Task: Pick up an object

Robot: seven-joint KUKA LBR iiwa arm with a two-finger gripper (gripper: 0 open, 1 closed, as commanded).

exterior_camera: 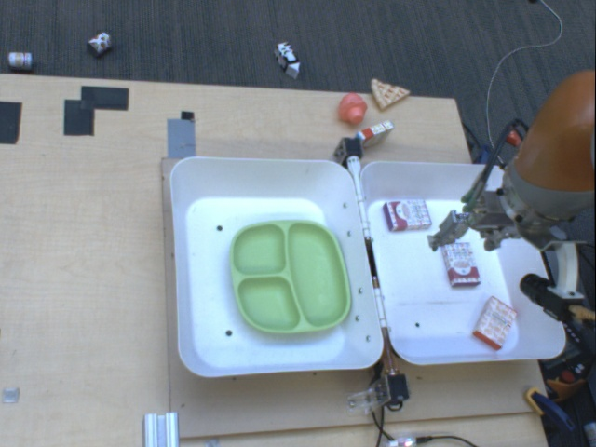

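Three small red and white cartons lie in the right bin (419,343): one at the back left (407,215), one in the middle (461,268), and one at the front right (494,323). My gripper (463,241) hangs over the right bin, just behind and above the middle carton. It is open, with one finger (439,239) spread to the left and the other (491,241) to the right, and nothing is held between them. The grey arm with its orange band (559,147) covers the bin's right rear corner.
The left bin (200,250) holds a green divided plate (290,277). Behind the bins on the bench lie a red ball (352,108), a toy pizza slice (389,92) and a small red and white tube (376,131). Cables and clamps sit at the front.
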